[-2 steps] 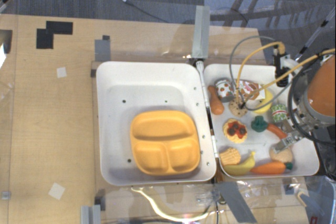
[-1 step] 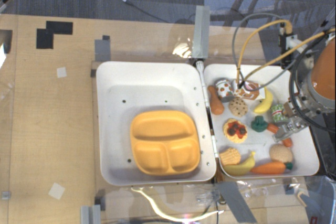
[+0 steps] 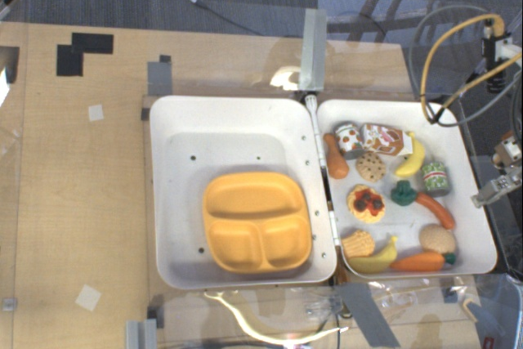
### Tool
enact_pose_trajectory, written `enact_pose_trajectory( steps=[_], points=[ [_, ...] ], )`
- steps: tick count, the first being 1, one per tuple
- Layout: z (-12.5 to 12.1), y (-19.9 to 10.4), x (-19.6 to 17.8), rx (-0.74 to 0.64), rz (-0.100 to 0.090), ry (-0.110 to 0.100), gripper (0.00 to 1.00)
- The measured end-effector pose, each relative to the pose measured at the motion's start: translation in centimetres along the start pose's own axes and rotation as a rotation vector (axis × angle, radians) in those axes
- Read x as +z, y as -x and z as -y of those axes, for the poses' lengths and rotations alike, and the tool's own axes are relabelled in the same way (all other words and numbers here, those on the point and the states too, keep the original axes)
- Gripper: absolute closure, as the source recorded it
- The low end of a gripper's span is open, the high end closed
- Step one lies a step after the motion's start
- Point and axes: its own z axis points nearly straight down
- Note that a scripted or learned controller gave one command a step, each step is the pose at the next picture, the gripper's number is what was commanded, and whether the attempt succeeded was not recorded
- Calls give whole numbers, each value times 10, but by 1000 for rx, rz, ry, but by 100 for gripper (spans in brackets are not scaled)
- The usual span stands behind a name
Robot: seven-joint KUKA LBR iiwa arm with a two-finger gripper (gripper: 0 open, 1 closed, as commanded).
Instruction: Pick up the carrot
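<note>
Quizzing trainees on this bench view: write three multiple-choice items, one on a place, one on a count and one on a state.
1. Where does the yellow divided tray lie?
A. In the left bin
B. In the right bin
C. On the bench outside both bins

2. How many toy bananas are in the right bin?
A. None
B. Two
C. Five

3. How does the tray stand?
A. Upside down
B. Heaped with toy food
C. Right way up, its compartments bare

Answers:
1 A: the tray sits on the floor of the left bin.
2 B: one of the bananas lies near the far side of the right bin, the other at its near edge.
3 C: its three hollows face up with nothing in them.
</note>
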Motion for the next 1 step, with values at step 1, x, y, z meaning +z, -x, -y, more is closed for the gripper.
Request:
enact_pose_trajectory(
  steps=[1],
  points=[
    [-11,10,144,-288,14,9,100]
  ],
)
